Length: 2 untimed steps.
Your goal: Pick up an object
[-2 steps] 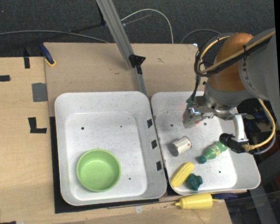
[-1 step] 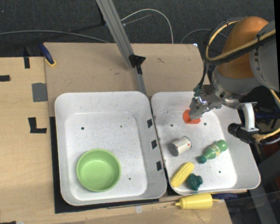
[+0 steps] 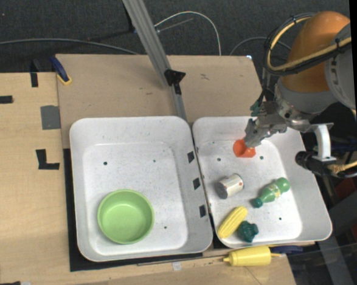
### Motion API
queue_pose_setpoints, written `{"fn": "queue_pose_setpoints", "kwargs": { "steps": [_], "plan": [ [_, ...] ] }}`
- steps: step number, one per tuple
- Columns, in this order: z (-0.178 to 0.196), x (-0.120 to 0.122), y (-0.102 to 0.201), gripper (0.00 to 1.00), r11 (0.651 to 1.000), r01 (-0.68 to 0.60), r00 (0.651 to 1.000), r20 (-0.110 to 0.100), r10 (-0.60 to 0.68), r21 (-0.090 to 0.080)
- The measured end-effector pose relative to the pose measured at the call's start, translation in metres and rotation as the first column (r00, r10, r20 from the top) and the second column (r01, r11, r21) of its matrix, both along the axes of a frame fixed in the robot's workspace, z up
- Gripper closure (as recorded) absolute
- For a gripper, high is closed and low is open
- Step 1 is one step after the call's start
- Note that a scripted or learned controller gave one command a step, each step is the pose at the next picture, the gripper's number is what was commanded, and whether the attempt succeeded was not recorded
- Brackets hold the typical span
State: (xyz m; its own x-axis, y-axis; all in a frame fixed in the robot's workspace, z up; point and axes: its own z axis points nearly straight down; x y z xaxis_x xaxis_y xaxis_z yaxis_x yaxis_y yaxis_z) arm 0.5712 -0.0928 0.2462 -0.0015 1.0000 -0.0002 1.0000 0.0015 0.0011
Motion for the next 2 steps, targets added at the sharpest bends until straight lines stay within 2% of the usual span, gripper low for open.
{"fn": "queue_pose_setpoints", "kwargs": {
  "steps": [2],
  "plan": [
    [-0.020, 0.002, 0.100, 1.00, 1.000, -0.004, 1.000, -0.004, 0.004, 0.001]
  ]
}}
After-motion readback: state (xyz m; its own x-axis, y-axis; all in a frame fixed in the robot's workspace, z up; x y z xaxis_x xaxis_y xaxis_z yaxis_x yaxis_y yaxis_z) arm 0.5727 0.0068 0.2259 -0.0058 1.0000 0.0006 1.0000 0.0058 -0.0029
